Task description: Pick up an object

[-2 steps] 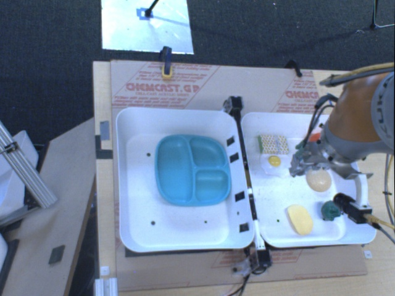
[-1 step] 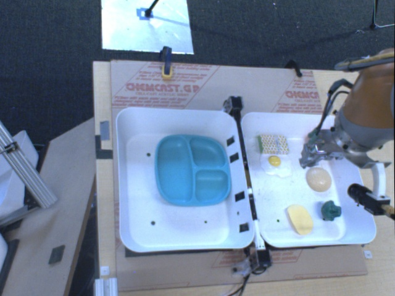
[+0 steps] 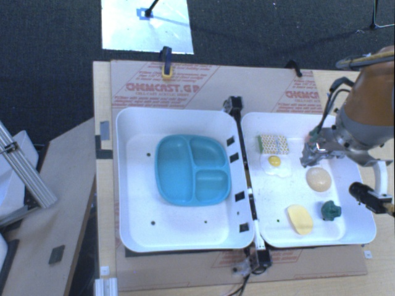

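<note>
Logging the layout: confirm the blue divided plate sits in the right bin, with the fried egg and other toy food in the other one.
Wrong bin. The camera view shows the blue divided plate in the left bin; the fried egg and other toy food lie in the right bin.

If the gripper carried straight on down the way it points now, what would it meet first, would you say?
Probably the beige egg-shaped object just below the gripper in the right bin. Depth is hard to judge from this slanted view, so it might land on bare floor beside it.

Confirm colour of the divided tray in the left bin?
Light blue; the divided tray shows in the camera view.
</note>
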You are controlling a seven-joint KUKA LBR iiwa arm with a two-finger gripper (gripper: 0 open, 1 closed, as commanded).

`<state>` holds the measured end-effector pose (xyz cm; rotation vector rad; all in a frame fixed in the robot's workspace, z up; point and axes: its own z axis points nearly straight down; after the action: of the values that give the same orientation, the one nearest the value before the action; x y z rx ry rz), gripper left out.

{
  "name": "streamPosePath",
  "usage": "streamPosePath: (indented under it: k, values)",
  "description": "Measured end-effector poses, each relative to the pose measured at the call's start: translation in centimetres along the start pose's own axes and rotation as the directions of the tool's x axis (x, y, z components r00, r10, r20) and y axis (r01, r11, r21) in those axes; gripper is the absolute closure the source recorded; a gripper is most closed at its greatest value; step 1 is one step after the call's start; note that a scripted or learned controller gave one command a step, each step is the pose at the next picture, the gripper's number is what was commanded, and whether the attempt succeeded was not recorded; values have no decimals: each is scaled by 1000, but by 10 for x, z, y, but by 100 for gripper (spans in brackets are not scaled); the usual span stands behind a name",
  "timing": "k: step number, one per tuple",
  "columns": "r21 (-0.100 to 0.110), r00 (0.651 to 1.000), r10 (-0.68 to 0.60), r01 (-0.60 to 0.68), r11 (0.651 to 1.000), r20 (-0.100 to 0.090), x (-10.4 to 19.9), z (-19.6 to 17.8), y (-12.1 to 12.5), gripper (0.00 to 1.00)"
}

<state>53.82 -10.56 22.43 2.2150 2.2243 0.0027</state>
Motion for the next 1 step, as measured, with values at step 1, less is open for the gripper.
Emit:
streamPosePath:
  k: [1]
  values:
    - [-1, 1000, -5, 5, 1000, -2, 45, -6, 6, 100]
